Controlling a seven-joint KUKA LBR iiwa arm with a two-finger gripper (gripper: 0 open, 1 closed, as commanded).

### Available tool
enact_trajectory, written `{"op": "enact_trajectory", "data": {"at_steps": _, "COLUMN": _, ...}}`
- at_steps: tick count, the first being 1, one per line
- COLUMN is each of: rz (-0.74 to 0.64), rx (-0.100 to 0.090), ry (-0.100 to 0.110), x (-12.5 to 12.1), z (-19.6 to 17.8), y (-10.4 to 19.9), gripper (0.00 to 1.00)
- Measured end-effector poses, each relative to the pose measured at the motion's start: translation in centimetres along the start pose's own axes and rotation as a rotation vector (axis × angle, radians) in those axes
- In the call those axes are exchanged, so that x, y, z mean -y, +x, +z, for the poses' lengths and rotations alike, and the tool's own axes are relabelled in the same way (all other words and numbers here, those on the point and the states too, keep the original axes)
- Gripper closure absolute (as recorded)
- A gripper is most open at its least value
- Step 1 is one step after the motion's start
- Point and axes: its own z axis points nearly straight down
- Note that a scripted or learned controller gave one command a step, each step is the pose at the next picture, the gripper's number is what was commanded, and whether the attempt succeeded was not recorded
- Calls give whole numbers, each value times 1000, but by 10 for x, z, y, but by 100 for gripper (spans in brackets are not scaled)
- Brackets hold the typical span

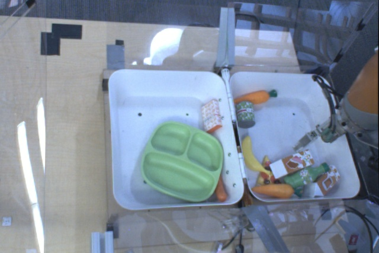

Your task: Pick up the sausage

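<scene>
The sausage [220, 189] is a slim reddish-orange piece in the left bin [127, 127]. It lies at the bin's front right, squeezed between the green divided plate [182, 160] and the bin wall, partly hidden by the plate's rim. My gripper [312, 138] hangs over the right side of the right bin [296, 92], well to the right of the sausage. It is just above the small carton [294, 163], and nothing shows in its grasp.
A snack packet [211, 114] lies by the left bin's right wall. The right bin holds a carrot [256, 97], a can [245, 114], a banana [253, 157], an orange oblong piece [273, 191], a green bottle [312, 174] and a small box [328, 180].
</scene>
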Motion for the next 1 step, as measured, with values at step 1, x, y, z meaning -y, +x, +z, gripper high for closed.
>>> {"op": "enact_trajectory", "data": {"at_steps": 1, "rz": -128, "rx": 5, "ry": -8, "x": 11, "z": 37, "y": 54, "gripper": 0}}
